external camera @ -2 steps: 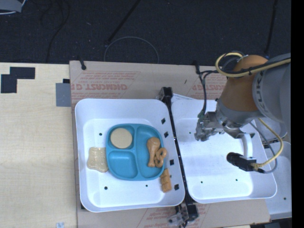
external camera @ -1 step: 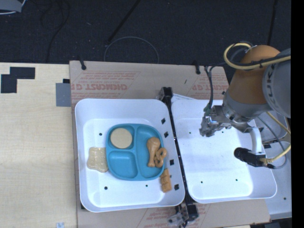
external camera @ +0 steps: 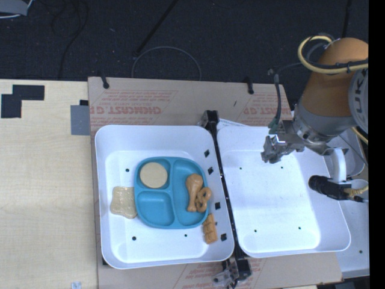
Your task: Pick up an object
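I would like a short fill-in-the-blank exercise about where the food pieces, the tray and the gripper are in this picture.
1. The blue tray lies in the ____ bin.
2. The round cracker sits in a compartment of the ____.
3. The gripper hangs above the ____ bin.
4. The pale food piece lies against the tray's ____ edge.

Missing words: left; tray; right; left

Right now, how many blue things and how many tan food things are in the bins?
Blue: 1, the blue plate
Tan: 5, the round cracker, the drumstick, the pretzel, the toast piece, the small stick
Total: 6
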Tool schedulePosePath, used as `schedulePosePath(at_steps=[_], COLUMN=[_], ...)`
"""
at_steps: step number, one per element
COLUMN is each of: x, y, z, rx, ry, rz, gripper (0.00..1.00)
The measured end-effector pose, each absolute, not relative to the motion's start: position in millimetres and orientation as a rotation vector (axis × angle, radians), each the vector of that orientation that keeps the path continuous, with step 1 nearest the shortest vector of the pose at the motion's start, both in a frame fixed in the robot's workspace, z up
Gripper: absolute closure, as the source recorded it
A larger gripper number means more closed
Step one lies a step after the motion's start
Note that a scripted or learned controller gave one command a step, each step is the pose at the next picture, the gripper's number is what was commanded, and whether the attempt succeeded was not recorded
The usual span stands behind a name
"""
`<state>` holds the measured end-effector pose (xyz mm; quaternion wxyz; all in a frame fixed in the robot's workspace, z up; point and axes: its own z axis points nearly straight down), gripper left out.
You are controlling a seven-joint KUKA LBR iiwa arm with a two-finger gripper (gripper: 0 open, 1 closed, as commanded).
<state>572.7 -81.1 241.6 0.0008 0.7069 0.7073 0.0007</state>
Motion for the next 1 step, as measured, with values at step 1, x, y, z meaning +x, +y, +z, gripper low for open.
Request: schedulePosePath(at_steps=[1], x=[560.9], y=[-23.9], z=[245.4], rx=[2.221], ry=[2.228], rz=[-0.003], gripper=[1.00])
